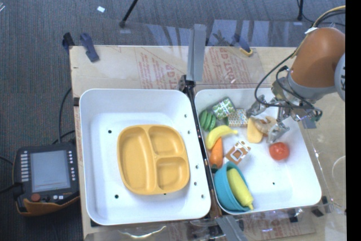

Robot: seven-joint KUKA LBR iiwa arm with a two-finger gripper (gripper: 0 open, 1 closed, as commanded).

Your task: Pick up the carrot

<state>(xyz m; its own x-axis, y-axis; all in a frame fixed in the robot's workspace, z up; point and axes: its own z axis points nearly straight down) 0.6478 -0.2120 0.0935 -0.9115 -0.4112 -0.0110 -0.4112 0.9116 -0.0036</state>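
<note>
Far left of the carrot, off the bench: a grey handheld control pendant (48,178) with a dark screen. Left of the carrot, in the left white bin (96,121): a yellow plastic plate with three compartments (153,158), lying flat.

In the right white bin (293,189), close to its left wall: the small orange plastic carrot (216,153), lying roughly lengthwise. Touching the carrot above: a yellow toy banana (220,134); beyond that, green toy vegetables (207,120). Just right of the carrot: a small orange-and-white block (238,151). Just below the carrot: a teal bowl (228,192) holding a yellow corn-like toy (241,187).

Well right of the carrot: a pale yellow wedge-shaped toy (255,131), a red toy tomato (278,150), and above them the two-finger metal gripper (274,121). Jaw state: cannot tell amid wires and brackets. Probable reason for this placement: reach not yet directed at the carrot. Likely obstacles: banana, block and bowl crowding it, bin wall alongside.
</note>
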